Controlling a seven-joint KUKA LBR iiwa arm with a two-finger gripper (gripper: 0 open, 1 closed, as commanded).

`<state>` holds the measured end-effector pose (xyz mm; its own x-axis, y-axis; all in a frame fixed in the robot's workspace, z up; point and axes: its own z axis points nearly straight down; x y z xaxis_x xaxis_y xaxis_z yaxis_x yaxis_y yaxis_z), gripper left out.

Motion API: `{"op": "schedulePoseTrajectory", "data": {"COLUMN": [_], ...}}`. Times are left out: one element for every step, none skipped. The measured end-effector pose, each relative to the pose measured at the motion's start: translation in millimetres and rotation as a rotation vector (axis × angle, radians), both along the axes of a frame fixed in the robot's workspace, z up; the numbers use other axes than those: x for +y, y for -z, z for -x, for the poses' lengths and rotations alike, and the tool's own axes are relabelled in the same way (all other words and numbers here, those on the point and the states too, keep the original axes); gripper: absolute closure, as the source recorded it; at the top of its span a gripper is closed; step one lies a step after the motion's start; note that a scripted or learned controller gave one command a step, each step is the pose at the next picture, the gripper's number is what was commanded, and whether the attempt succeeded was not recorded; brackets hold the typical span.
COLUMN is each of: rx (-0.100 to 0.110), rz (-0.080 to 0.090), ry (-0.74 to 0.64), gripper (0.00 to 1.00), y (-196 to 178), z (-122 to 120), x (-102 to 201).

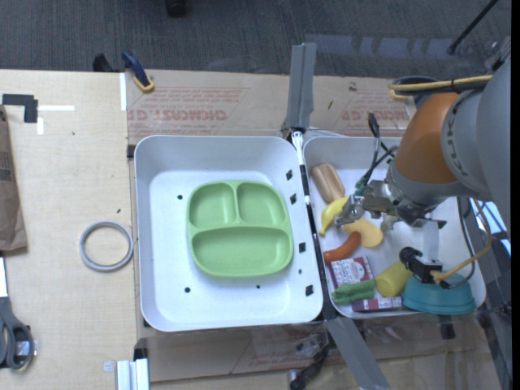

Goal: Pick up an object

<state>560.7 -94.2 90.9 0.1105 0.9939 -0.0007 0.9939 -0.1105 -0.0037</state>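
Note:
My gripper (367, 208) hangs low over the middle of the right bin (318, 149), under the arm's orange band (426, 149). It is right above a yellow-orange toy food piece (367, 234) and next to a banana (332, 214); I cannot see whether it touches either. A tan bread roll (327, 181) lies behind them. In front lie a red sausage (341, 248), a red box (357, 271), a green vegetable (353, 292) and a yellow lemon (392, 279).
The left bin (154, 218) holds a green divided plate (240, 227). A teal bowl (439, 296) sits at the right bin's front right corner. A tape ring (106, 244) lies on the bench to the left. Cables trail by the arm.

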Motion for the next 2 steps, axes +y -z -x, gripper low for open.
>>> {"op": "schedulePoseTrajectory", "data": {"rx": [-0.002, 0.000], "rz": [0.001, 0.001], "ry": [-0.077, -0.075], "gripper": [0.00, 1.00], "y": [-0.5, -9.2], "z": [-6.4, -6.1], "x": [-0.1, -1.4]}}
